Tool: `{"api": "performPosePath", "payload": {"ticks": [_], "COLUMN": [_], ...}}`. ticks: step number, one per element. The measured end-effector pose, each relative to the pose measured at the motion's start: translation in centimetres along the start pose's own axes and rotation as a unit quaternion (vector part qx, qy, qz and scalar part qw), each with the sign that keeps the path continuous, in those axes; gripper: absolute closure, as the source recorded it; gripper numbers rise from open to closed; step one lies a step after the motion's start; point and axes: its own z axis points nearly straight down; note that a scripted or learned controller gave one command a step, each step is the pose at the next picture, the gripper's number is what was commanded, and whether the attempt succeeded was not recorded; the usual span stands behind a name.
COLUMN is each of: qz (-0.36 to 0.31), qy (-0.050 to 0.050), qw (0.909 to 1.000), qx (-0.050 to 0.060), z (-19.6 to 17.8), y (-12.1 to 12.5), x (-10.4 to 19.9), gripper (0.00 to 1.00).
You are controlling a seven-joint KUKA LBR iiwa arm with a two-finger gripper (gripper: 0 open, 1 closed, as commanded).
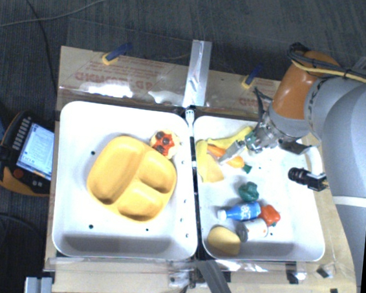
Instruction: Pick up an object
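My gripper point(242, 149) reaches down into the back of the right bin point(312, 215), just above a yellow banana-like piece point(226, 139) and an orange carrot-like piece point(216, 151). A pale yellow wedge point(209, 169) lies beside them near the divider. Further forward lie a dark green toy point(249, 191), a blue bottle point(241, 212), a red piece point(270, 215) and a tan rounded lump point(224, 239). In the left bin point(70, 228) sit a big yellow moulded shape point(133, 178) and a small red-orange toy point(163, 142).
The grey arm with its orange band point(296, 89) comes in from the right over the right bin's back corner. A black knob point(303, 177) sticks out over that bin's right edge. A handheld pendant point(26, 155) lies left of the bench.
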Motion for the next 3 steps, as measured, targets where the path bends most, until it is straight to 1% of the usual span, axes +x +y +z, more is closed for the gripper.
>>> {"api": "performPosePath", "payload": {"ticks": [1, 2, 3], "qz": [-0.004, -0.002, 0.072], "qy": [-0.002, -0.004, -0.001], "qw": [1.0, 0.9999, 0.9974], "qx": [0.004, -0.011, -0.01], "z": [-0.7, -9.5, -9.3], "y": [-0.1, 2.4, 0.5], "x": [-0.1, 4.9, 6.8], "gripper": [1.0, 1.0, 1.0]}}
